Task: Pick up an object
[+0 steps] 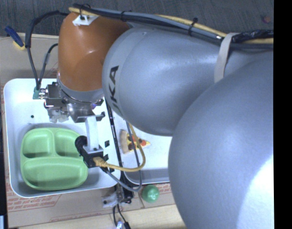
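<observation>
A green divided tray [53, 161] lies in the near left part of the left white bin [15, 92]. My gripper [62, 109] hangs under the orange wrist band, just over the tray's far edge. A small yellow and orange toy piece [132, 142] lies on the bin floor to the right of the gripper, partly behind a cable. A green ball [149, 193] sits by the bin's front rim, close to the cardboard edge.
The grey arm covers the whole right bin and most of the view. Cables loop down across the left bin's right side. Brown cardboard [36, 209] lines the bench in front of the bins.
</observation>
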You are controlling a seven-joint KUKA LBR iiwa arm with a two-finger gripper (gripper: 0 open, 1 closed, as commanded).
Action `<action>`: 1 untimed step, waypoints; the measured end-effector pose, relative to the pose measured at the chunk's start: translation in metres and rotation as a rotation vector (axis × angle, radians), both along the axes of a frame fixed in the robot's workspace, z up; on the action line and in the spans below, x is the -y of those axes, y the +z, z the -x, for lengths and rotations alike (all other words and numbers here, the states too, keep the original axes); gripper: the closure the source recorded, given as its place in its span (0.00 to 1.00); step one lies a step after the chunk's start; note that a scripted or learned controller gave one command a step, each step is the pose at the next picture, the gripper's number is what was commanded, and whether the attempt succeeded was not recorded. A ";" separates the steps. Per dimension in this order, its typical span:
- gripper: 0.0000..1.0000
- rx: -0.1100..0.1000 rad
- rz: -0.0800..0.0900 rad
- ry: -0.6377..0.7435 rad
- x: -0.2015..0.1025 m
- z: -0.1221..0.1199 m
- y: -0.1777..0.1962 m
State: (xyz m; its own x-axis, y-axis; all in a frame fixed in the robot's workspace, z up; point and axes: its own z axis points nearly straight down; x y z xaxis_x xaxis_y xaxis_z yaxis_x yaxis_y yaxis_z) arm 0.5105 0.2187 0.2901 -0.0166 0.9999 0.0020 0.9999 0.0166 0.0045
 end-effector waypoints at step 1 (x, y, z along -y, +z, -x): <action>1.00 -0.005 0.003 -0.010 0.001 -0.033 -0.014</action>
